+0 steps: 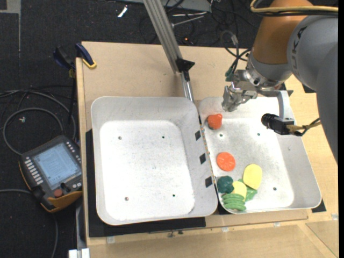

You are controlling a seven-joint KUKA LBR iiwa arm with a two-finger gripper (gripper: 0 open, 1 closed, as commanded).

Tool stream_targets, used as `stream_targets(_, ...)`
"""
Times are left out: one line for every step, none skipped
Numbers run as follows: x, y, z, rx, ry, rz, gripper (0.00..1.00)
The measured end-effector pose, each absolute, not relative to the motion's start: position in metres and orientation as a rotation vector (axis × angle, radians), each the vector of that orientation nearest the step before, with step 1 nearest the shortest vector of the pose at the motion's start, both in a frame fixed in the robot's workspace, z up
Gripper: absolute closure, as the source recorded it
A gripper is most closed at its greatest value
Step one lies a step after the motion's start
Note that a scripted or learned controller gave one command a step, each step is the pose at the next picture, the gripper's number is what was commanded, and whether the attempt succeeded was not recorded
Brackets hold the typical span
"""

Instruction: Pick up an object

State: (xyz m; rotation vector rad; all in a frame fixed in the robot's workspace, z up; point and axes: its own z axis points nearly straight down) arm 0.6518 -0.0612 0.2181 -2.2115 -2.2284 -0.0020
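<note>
The right bin (pixel 279 144) holds several small objects. An orange-red piece (pixel 215 121) lies near its far left corner. A flat orange disc (pixel 226 160) sits lower down by the left wall. At the near left corner a yellow piece (pixel 252 176), a dark teal piece (pixel 224 184), a smaller pale yellow piece (pixel 239 189) and a green ridged piece (pixel 233 201) are clustered together. My gripper (pixel 232 102) hangs over the bin's far edge, just right of and above the orange-red piece, with nothing visibly between its fingers.
The left bin (pixel 102 160) lies beside the right one, sharing a divider with black clips (pixel 203 157). A slanted metal pole (pixel 166 36) crosses the back. A black camera unit (pixel 277 123) sticks out over the right bin. A teach pendant (pixel 51 168) rests on the floor at left.
</note>
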Motion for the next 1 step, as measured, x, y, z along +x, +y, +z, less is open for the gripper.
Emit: stream_targets(0.6530, -0.0013, 0.2312, -2.212, -2.231, -0.006, 1.00)
